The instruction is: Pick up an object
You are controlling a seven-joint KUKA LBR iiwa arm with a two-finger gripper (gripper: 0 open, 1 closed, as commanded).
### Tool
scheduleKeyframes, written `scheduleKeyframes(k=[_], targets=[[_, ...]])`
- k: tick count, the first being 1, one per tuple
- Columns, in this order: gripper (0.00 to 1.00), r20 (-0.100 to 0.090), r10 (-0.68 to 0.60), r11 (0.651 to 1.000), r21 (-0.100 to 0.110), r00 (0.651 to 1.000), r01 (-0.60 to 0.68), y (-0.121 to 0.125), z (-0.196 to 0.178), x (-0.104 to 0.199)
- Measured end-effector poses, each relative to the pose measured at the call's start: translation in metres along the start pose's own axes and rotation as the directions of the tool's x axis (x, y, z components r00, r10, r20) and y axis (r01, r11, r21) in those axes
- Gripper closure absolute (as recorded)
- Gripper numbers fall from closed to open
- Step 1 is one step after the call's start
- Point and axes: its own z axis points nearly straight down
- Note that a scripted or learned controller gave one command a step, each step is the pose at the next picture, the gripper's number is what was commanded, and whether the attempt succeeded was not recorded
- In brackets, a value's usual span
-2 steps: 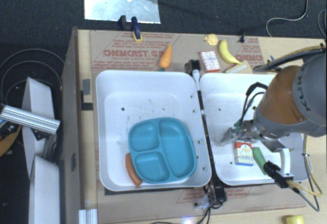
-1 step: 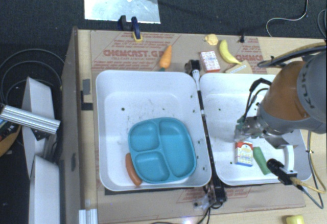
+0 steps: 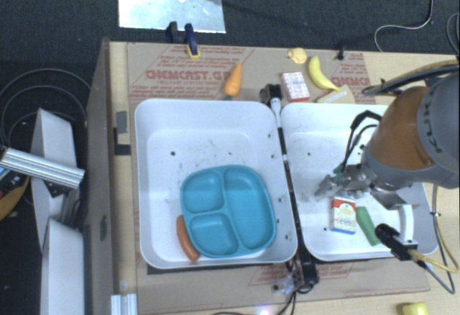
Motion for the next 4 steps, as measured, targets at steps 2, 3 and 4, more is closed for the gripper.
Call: scheduleKeyframes(k=[2, 3, 4], targets=[[1.00, 0.003, -0.001, 1.000, -0.013, 1.000, 0.001, -0.017, 0.001, 0.000], [1.00, -0.003, -0.002, 1.000, 0.001, 1.000, 0.002, -0.007, -0.098, -0.015], [0.00, -0.005, -0.002, 1.000, 0.009, 1.000, 0.002, -0.009, -0.093, -0.014]])
